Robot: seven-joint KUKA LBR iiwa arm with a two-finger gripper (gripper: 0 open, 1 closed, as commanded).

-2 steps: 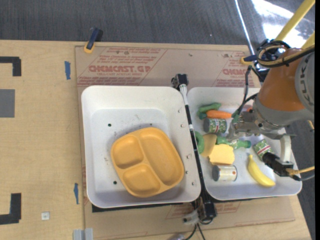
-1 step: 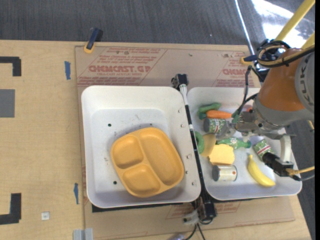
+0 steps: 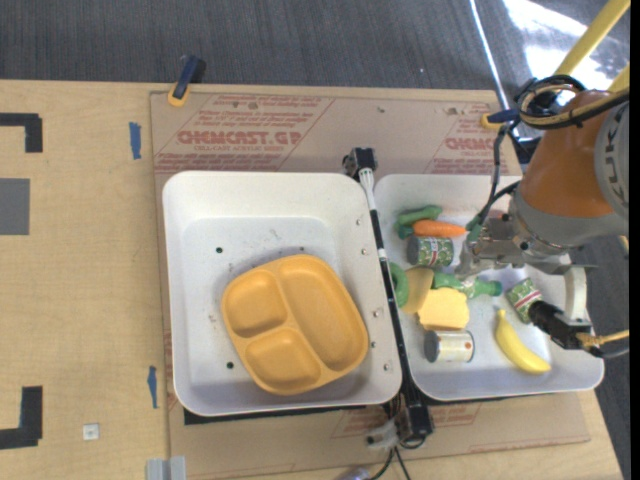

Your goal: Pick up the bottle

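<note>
My claw sits low in the right bin, near the middle of it, w/ my grey-and-orange arm coming in from the right above it. Can't tell from this angle what state the claw is in; too dark and cluttered there, and nothing clearly held.

The bottle, as best I can judge, is the small grey-and-white one w/ a red label, lying on its side near the front of the right bin, just under the yellow block and left of the banana. It's apart from my claw, closer to the front edge.

Other stuff in the right bin: a green-labelled can just left of the claw, a carrot touching it on top, a green piece behind that, a second small can to the claw's right, plus green bits right below the claw.

Left bin holds a yellow divided plate, 3 sections, sitting toward the front. Both bins rest on cardboard on the worktop.
</note>
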